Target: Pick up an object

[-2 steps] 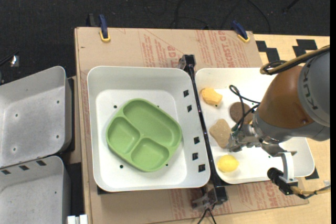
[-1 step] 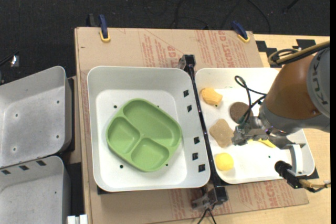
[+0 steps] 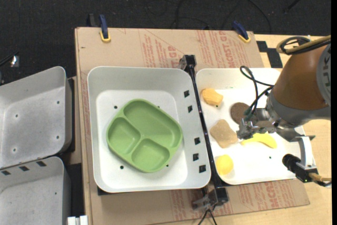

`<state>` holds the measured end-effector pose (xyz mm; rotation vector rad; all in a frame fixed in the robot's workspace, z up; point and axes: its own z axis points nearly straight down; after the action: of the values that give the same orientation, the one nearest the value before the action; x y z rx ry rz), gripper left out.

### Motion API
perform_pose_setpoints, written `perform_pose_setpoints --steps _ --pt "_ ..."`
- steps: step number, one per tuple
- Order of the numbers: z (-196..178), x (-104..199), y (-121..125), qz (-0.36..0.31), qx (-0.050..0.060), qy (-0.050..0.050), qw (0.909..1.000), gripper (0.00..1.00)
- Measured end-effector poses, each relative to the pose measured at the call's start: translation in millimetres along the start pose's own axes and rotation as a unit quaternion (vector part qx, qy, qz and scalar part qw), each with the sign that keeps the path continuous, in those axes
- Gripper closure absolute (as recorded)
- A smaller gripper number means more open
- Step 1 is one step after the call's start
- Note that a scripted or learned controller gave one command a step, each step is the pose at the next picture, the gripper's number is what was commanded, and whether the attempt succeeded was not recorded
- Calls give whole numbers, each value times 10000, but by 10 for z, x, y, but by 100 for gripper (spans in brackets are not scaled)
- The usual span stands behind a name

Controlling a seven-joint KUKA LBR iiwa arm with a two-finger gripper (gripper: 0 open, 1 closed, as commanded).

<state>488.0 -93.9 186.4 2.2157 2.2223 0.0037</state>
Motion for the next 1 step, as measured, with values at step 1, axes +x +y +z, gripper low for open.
perform_pose_setpoints --steps 1 --pt "-633 -22 32 -1 -15 -5 10000 100"
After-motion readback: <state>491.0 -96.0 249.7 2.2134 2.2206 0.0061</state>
